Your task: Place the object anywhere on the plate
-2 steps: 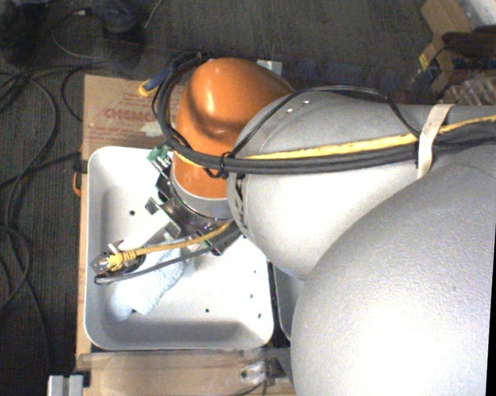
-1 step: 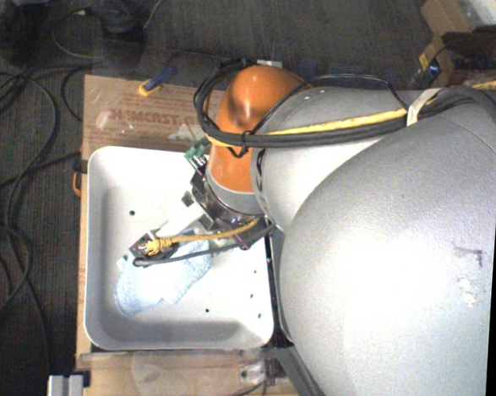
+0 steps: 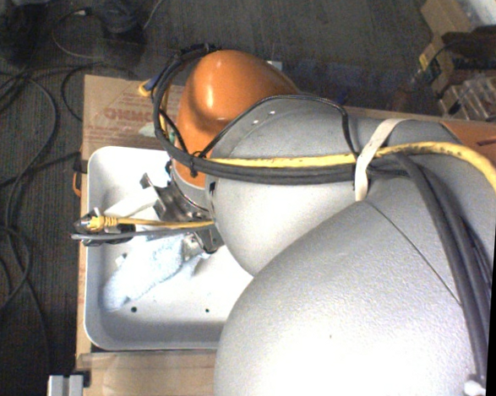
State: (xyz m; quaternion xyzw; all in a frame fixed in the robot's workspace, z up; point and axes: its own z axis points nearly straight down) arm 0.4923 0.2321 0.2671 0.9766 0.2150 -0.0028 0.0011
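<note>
Arm (image 3: pixel 353 268) overhangs the white bin (image 3: pixel 103 327) — pincer state: cannot tell.

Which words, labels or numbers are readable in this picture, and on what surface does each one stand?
Red printed lettering on the cardboard sheet under the white bin: too blurred and too much at a slant to read with certainty.
Boxes at upper right: any print is too small to read.
No other text is visible.

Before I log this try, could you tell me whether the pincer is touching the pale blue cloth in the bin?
Cannot tell: in the camera view the arm's wrist hides the pincer tips above the cloth.
</note>
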